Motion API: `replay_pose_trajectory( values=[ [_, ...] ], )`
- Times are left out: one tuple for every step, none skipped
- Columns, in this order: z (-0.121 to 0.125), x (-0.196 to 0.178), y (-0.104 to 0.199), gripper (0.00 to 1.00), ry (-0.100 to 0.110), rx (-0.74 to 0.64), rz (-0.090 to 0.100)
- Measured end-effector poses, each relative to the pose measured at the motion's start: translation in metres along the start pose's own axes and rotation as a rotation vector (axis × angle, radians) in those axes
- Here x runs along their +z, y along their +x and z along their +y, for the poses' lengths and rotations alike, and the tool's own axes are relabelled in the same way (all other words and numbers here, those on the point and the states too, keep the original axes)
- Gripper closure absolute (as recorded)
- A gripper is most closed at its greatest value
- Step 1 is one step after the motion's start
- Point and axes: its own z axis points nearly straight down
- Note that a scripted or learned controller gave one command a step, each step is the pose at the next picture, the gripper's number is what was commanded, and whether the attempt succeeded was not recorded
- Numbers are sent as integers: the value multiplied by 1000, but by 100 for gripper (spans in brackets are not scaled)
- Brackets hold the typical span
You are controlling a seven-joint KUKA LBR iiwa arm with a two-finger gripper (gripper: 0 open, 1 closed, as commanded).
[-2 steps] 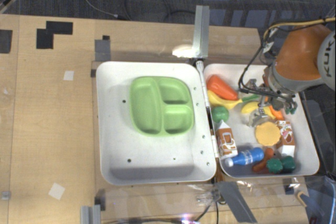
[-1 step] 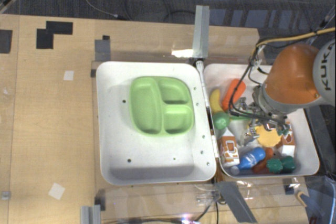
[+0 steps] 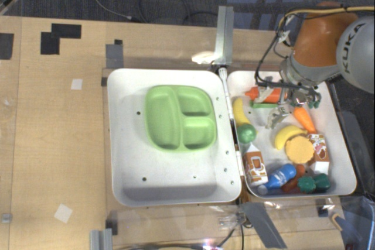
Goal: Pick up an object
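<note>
The right bin [image 3: 345,152] holds several toy foods. Among them are a yellow banana [image 3: 239,110], a green ball [image 3: 246,133], an orange carrot [image 3: 304,119], a yellow lemon-like piece [image 3: 287,136] and a round tan disc [image 3: 300,150]. A small carton [image 3: 255,165], a blue bottle [image 3: 282,175] and dark green pieces [image 3: 313,184] lie along the front. My gripper [image 3: 280,115] hangs over the middle back of this bin, between the banana and the carrot and just above the lemon-like piece. Its metal fingers [image 3: 274,120] are open with nothing between them. An orange-red item [image 3: 265,94] lies just behind it.
The left bin [image 3: 126,184] holds a green divided tray [image 3: 180,117]. A metal post [image 3: 225,32] rises at the back between the two bins. The arm's orange band [image 3: 319,38] and black cables [image 3: 268,55] hang over the right bin's back edge.
</note>
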Motion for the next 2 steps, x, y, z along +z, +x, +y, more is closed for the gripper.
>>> replay_pose_trajectory(
  values=[
    [11,2,28,0,26,13,-64],
    [49,3,66,0,23,128,-73]
  ],
)
